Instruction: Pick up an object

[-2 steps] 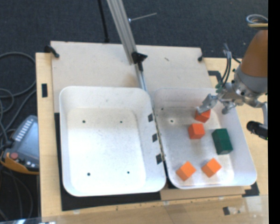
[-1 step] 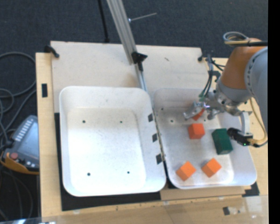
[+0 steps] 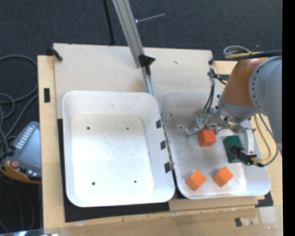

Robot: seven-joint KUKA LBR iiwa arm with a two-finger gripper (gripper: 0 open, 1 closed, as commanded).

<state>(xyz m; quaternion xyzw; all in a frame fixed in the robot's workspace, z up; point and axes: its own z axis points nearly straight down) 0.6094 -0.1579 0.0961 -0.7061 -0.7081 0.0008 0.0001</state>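
The arm reached in over the right bin, which sat beside the left bin on the surface. Its hand hung low in the right bin, directly over an orange cube. The cube sat right under the hand's metal parts, but whether it was actually pinched between them could not be told, nor how wide the hand stood. Two more orange cubes lay nearer the right bin's front rim, one left of the other. A dark green block lay in the right bin just right of the cube under the hand.
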